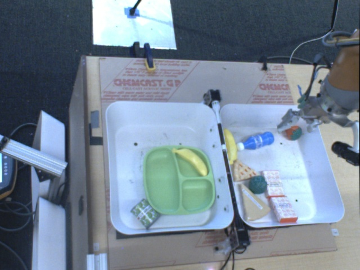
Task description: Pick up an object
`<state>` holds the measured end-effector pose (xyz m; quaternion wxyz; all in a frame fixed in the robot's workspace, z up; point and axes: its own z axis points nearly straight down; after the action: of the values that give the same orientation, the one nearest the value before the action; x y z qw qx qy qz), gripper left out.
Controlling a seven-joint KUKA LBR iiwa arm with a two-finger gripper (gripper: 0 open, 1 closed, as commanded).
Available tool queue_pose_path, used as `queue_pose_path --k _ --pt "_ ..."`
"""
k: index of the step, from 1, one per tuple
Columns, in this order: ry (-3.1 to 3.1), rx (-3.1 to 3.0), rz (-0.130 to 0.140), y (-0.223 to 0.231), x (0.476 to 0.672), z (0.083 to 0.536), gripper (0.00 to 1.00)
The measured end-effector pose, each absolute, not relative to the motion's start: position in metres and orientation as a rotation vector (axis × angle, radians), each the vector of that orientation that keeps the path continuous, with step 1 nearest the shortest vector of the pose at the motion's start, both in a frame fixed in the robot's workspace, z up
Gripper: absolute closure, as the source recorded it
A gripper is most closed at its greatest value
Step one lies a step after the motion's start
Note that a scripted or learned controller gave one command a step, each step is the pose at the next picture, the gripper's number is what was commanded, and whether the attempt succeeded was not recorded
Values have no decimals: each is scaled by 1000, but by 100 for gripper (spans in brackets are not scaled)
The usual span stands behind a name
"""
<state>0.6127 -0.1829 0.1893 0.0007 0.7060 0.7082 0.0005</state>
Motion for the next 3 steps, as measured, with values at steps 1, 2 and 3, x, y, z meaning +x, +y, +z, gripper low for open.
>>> queue_pose_path --k 1,2,3 --pt "2223 2220 0 -163 562 161 0" --pt "2210 2207 16 -175 637 107 0" --pt "2220 2216 3 -207 639 149 0"
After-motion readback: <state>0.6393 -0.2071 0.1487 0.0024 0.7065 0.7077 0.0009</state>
